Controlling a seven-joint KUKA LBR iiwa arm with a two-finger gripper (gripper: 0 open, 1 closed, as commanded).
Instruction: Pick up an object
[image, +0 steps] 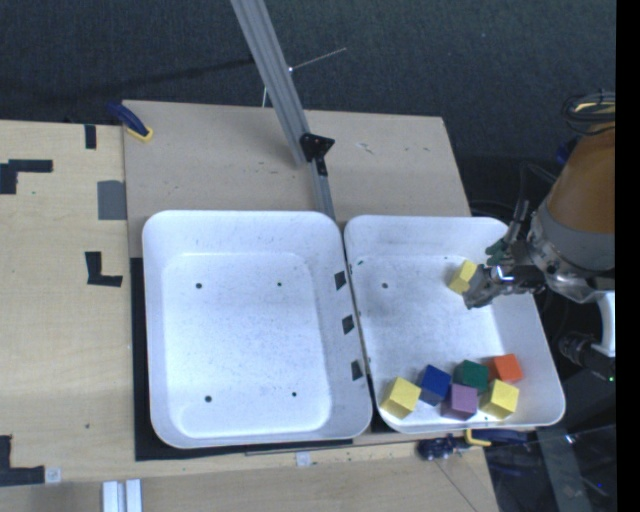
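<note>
— Dark carpet all round, and that pale wooden desk (240, 150) in the middle with two white bins on it. Which bin is the arm working in?

— The right bin (420, 300). The left bin (240, 320) has nothing for it. The arm (585, 210) comes in over the right bin's far right rim, and its gripper (487, 285) sits low, just beside a yellow block (462, 276) near that bin's far right corner.

— Has it got the block?

— I'd not say so. The block lies at the gripper's left tip, touching or nearly, not plainly between the fingers. From where I stand the tip is a dark blur, so I cannot tell whether it is spread or closed.

— Why that block, and not the heap?

— My guess is that it stands alone. The others are crowded along the near edge of the right bin: a second yellow block (402, 397) at the near left corner, then a blue block (435, 382), purple block (463, 399), green block (471, 376), another yellow one (503, 398) and an orange block (507, 367), all touching or close. A lone piece leaves room on both sides for fingers.

— And the risk?

— It may get nudged sideways across the smooth bin floor instead of being caught.
</note>
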